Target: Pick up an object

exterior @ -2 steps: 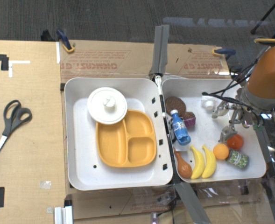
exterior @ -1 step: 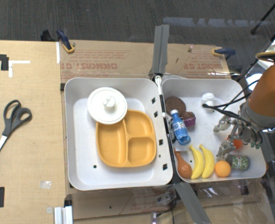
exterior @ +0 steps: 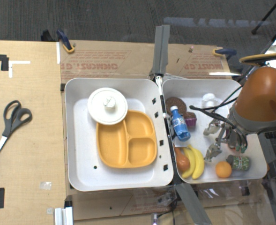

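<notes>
The right bin (exterior: 201,84) holds several objects. A blue bottle (exterior: 179,124) lies by its left wall, with a brown round thing (exterior: 175,104) and a purple thing (exterior: 190,120) beside it. A white object (exterior: 208,99) sits near the back. Yellow bananas (exterior: 194,161) and a red-orange fruit (exterior: 181,162) lie at the front left. An orange (exterior: 223,169) and a green can (exterior: 240,162) lie at the front right. My gripper (exterior: 211,142) hangs over the bin's middle, just right of the bananas and above the orange. It is open, with bare bin floor between its fingers.
The left bin (exterior: 77,139) carries a yellow divided plate (exterior: 127,139) and a white round lid (exterior: 108,105). Scissors (exterior: 10,122) lie on the wooden bench far left. Brown cardboard (exterior: 109,62) lies behind the bins. The arm's orange band (exterior: 262,95) looms over the right bin's right side.
</notes>
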You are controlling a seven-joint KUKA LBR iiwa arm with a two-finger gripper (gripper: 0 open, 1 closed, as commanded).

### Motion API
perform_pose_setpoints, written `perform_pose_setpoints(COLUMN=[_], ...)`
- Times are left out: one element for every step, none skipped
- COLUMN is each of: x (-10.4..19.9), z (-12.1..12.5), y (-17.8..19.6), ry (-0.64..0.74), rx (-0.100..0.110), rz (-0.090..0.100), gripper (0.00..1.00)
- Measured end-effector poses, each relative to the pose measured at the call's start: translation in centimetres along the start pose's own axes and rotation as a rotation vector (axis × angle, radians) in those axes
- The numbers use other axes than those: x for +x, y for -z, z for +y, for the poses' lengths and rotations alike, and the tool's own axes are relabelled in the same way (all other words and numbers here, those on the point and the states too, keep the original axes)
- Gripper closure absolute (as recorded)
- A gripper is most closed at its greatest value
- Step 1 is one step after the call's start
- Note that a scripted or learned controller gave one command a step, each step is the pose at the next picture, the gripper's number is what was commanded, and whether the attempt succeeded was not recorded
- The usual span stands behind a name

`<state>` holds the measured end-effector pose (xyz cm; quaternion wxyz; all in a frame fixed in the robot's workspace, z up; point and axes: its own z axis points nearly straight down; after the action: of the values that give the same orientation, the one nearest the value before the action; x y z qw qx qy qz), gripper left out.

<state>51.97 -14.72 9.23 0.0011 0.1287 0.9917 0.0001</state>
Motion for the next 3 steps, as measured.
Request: perform_pose_setpoints(x=[-8.5,-8.8,-7.4], z=[1.9,4.3,-5.5], y=[6.8,0.0,0.1], ry=[0.015,-0.347,-0.405], rx=[0.000,0.001,0.002], rz=[-0.004,0.000,-0.003], gripper=[0.00,0.00,0.00])
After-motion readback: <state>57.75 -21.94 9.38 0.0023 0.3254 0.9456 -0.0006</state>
